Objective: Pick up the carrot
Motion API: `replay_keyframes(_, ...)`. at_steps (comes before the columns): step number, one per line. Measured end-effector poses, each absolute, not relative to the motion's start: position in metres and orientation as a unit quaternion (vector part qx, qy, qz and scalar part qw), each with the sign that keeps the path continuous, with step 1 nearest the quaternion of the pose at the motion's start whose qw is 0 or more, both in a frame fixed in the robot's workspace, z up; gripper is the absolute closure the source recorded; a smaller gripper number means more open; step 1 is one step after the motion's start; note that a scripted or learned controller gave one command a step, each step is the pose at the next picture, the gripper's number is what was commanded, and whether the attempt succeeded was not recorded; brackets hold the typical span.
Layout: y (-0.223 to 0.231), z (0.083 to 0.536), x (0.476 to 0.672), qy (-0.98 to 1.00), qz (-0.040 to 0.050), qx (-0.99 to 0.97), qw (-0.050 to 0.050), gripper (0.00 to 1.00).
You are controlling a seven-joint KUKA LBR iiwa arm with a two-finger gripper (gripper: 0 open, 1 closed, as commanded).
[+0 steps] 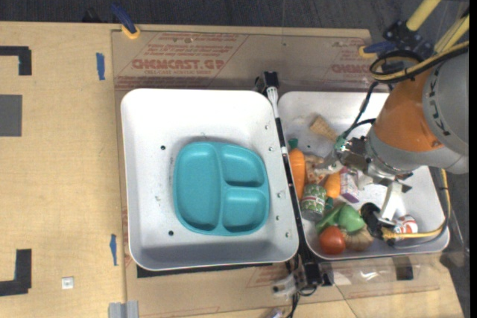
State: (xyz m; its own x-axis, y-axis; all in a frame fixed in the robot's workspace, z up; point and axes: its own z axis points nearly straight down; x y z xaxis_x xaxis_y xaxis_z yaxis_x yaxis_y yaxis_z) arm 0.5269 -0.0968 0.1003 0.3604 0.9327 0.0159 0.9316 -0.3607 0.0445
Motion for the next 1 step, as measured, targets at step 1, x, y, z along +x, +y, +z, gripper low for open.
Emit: replay_keyframes(1, -0.1011, 0.0995, 0.5166, 0.523, 0.0194, 0.852, 0.01, 0.0)
